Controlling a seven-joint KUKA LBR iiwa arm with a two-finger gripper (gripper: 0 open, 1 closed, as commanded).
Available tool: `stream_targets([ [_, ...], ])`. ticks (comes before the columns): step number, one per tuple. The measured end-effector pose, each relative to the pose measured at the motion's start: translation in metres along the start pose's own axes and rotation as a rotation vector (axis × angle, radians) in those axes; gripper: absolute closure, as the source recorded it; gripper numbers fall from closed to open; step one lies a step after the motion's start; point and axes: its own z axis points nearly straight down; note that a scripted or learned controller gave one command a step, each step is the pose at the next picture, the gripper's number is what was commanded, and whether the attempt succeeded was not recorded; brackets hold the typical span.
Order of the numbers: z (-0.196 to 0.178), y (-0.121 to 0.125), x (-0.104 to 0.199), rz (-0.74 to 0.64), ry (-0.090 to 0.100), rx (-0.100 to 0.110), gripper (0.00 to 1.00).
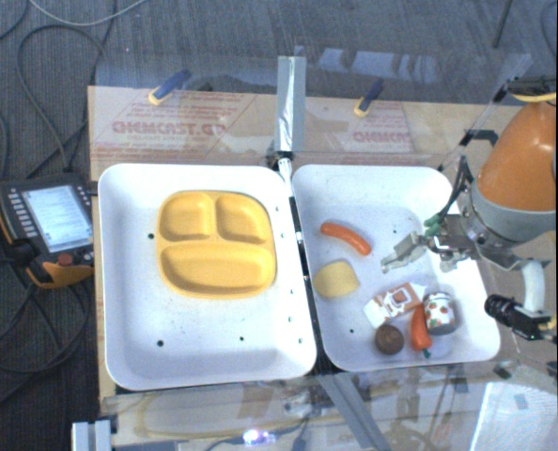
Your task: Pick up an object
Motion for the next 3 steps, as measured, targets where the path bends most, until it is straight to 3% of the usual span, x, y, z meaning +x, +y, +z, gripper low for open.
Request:
stream_targets([
  [1,0.102,0.096,-0.002,-0.081,-0.002,0.001,0.0],
  [2,0.117,0.154,0.013,-0.208,-0.01,-0.011,0.0],
  [3,0.106,0.155,0.012,-0.209,-0.015,-0.015,1.0],
])
